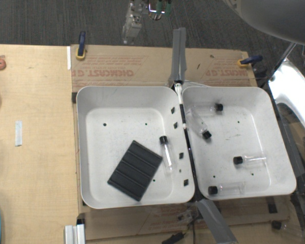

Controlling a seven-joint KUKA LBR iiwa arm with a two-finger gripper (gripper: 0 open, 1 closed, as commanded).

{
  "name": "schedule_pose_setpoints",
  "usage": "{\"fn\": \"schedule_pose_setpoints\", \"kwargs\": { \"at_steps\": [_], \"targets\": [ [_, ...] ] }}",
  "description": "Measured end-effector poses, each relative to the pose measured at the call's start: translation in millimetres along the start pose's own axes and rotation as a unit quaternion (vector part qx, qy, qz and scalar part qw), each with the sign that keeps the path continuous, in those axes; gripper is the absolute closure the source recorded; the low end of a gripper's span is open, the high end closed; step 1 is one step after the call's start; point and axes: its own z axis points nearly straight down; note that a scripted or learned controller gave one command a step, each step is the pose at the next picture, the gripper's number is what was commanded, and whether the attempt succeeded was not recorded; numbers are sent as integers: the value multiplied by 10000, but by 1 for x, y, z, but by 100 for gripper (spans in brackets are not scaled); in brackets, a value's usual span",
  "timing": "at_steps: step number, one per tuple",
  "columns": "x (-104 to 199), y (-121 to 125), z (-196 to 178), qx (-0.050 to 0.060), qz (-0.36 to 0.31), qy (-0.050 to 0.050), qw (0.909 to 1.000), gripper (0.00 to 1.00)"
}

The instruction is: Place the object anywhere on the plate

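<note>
On the cardboard [112, 65] beyond the bins, mirrored print reads CHEMCAST. The gripper [133, 19] hangs far above; its jaws' state cannot be told. A vial [165, 151] lies right of the plate [135, 170].

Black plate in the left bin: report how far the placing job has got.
Done: nothing lies on the black plate. One clear vial with a black cap lies beside it in the left bin, apart from the plate. In hand: nothing; the gripper hangs high beyond the bins. Left: pick up a vial and set it on the plate.
</note>
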Motion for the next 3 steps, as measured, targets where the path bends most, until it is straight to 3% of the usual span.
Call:
{"fn": "schedule_pose_setpoints", "kwargs": {
  "at_steps": [3],
  "targets": [
    [-4, 1, -26, -19, 2, -47, 10000, 100]
  ]
}}
